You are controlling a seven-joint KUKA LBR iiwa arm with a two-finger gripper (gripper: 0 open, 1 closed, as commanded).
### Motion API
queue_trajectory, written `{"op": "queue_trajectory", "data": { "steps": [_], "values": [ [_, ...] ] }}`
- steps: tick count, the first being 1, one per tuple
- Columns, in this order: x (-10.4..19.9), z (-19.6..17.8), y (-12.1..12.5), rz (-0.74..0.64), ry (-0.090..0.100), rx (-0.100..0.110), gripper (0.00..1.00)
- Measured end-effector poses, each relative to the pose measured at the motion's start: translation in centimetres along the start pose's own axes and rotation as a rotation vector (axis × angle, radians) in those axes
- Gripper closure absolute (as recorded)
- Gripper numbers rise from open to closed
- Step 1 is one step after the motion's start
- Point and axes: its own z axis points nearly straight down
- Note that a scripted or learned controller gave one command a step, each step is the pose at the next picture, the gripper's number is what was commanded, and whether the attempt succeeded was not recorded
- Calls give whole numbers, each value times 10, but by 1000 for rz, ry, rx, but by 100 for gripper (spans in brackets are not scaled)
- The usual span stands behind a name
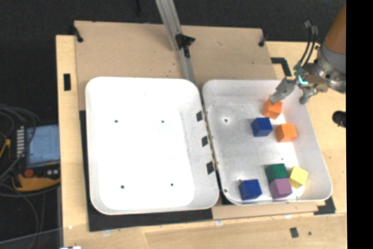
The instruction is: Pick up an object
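**What the view hides or cuts off**

The arm [337,38] is cut off at the right, so just its wrist and the orange band show. The gripper [293,90] hangs over the right bin [233,143]; its near finger [282,90] overlaps the top of the orange block [272,108] below it, and whether it touches that block cannot be told. The far finger is blurred against the bin's rim. Well below the gripper, the green block [276,171] is partly hidden behind the purple block [281,187]. The slanted metal pole [166,6] to the gripper's left runs out of the top edge. Far left, cables and a blue device [42,146] are cropped
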Motion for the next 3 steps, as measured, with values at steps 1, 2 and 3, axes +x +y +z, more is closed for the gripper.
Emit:
{"op": "queue_trajectory", "data": {
  "steps": [1, 2, 3],
  "values": [
    [-1, -3, 1, -3, -4, -4, 0],
    [0, 41, -6, 2, -4, -1, 0],
    [-1, 90, -16, 4, -4, -2, 0]
  ]
}}
